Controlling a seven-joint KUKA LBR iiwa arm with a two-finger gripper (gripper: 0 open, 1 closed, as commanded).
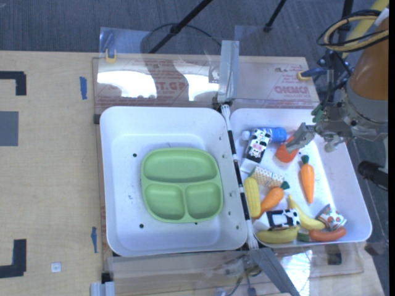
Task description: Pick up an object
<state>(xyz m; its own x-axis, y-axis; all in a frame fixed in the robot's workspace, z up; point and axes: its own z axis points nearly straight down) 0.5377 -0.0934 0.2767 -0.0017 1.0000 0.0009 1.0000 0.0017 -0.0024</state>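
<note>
My gripper (315,139) hangs over the back part of the right bin (353,184), open, with nothing between its fingers. Its left finger (300,136) sits just above a red-orange toy (284,153). A carrot (307,179) lies just in front of the gripper. Further toys fill the bin: a blue piece (278,133), a cow-patterned block (258,144), a waffle cone (266,176), a second carrot (272,198), a corn cob (252,196), another cow-patterned block (282,217), bananas (277,235) and a red sausage (327,234).
The left bin (117,134) holds a green divided plate (182,184). A metal post (228,69) stands behind the divider between the bins. Yellow and black cables (345,29) hang by the arm at upper right.
</note>
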